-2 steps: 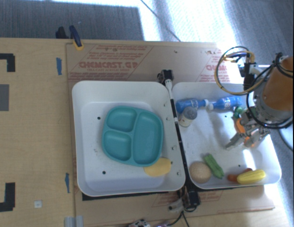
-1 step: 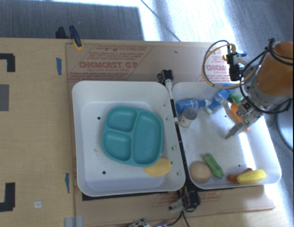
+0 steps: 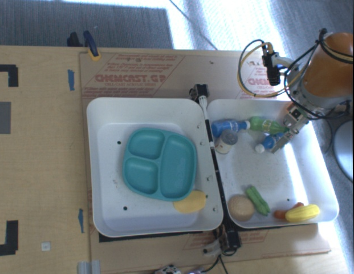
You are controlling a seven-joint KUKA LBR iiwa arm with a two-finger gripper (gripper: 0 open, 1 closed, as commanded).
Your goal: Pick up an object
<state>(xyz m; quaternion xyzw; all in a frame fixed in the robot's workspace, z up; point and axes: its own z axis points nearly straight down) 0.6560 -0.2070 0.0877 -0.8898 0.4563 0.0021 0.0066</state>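
Nearest the camera, a yellow banana toy (image 3: pixel 302 212) is lying at five o'clock in the right bin (image 3: pixel 319 164), beside a green pepper (image 3: pixel 257 200). Cardboard is covering the desk (image 3: pixel 40 153); grey carpet is showing beyond. At two o'clock the hand (image 3: pixel 284 135) is hovering over a blue bottle (image 3: pixel 270 144); whether it is clenched I cannot tell.

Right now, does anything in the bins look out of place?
Mostly tidy. One oddity: a yellow piece in the left bin sits half tucked under the teal tray's lower edge.
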